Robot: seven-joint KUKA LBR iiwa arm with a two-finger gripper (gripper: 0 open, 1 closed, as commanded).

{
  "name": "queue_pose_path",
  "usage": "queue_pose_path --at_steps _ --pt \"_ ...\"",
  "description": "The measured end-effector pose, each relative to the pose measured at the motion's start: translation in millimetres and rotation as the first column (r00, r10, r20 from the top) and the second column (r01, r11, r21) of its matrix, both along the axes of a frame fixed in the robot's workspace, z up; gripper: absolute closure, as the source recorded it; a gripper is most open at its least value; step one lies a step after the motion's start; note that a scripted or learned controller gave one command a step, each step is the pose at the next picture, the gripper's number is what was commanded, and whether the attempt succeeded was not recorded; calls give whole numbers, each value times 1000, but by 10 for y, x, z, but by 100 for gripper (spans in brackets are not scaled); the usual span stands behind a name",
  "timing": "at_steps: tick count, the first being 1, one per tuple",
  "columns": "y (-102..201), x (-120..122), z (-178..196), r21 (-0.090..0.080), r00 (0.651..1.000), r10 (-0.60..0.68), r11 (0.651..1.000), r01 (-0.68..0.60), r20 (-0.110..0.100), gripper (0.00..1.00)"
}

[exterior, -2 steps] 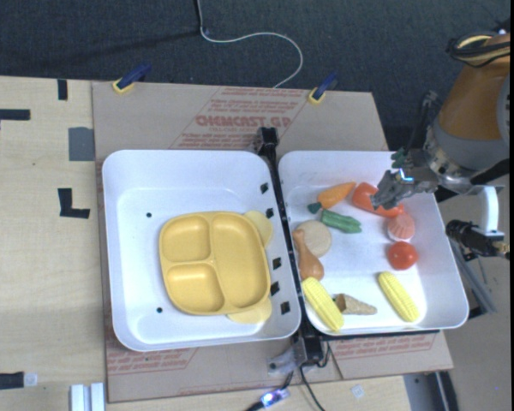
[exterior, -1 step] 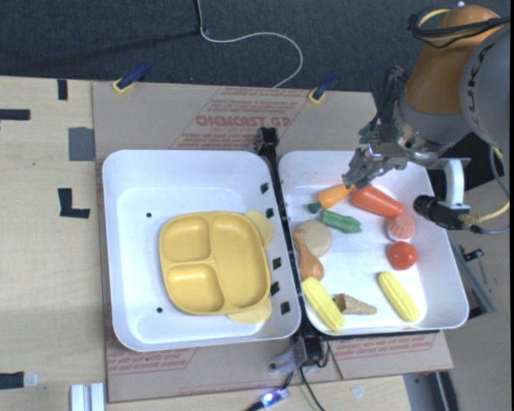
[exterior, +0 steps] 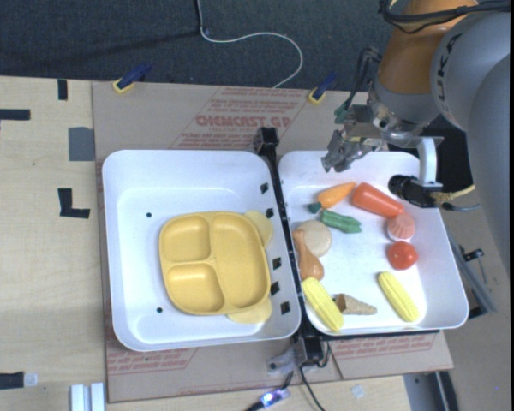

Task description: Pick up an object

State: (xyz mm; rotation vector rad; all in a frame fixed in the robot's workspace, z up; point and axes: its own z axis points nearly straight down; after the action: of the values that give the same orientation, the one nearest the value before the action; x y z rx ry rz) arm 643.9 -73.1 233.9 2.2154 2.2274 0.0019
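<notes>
Gripper (exterior: 338, 157) hovers with fingers parted and nothing between them, so we judge the approach step underway. Just below it lies an orange carrot (exterior: 335, 196) in the right bin (exterior: 450, 255); next we need to descend and close.

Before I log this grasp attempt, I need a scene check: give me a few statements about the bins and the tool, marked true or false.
1. The yellow divided tray lies in the left bin. True.
2. The tool hangs above the right bin's far edge. True.
3. The tomato sits in the left bin. False: the right bin.
4. One corn cob is in the right bin. False: two.
</notes>
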Motion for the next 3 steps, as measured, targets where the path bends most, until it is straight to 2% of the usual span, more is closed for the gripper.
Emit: queue_pose_path --at_steps 1,2,3 --pt "16 -20 -203 -2 1000 -4 1000 4 -4 100" --pt "59 24 -124 -1 1000 -5 1000 5 -2 100" --pt "58 -43 -138 -2 1000 -6 1000 6 -3 100"
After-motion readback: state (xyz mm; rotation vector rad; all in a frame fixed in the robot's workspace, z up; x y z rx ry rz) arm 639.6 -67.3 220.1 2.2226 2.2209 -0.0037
